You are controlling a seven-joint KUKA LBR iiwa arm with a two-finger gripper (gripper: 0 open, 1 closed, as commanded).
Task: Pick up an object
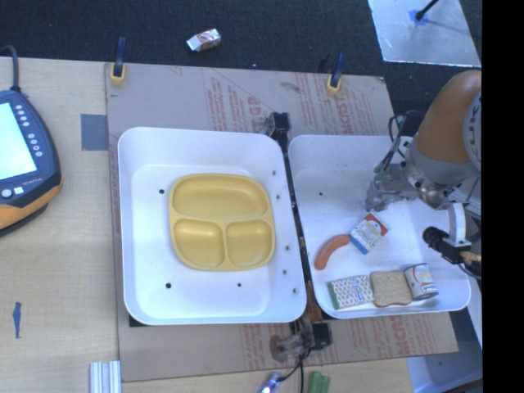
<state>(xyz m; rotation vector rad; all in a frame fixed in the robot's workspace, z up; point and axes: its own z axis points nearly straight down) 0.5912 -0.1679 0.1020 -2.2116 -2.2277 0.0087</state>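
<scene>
The right white bin (327,166) holds an orange sausage (331,250), a small white-and-blue carton with a red end (368,233), a green-and-white packet (350,291), a tan slice of bread (390,288) and a small can (421,281). My gripper (383,193) reaches in from the right and hangs low over the bin's upper middle, just above the carton. Nothing shows between its fingers. Whether they touch the bin floor is unclear.
The left white bin (139,219) holds a yellow divided tray (221,221). A teach pendant (23,158) lies at the bench's left edge. Two clamps (119,70) (334,79) pin the cardboard sheet at the back. A wrapper (204,40) lies on the dark floor.
</scene>
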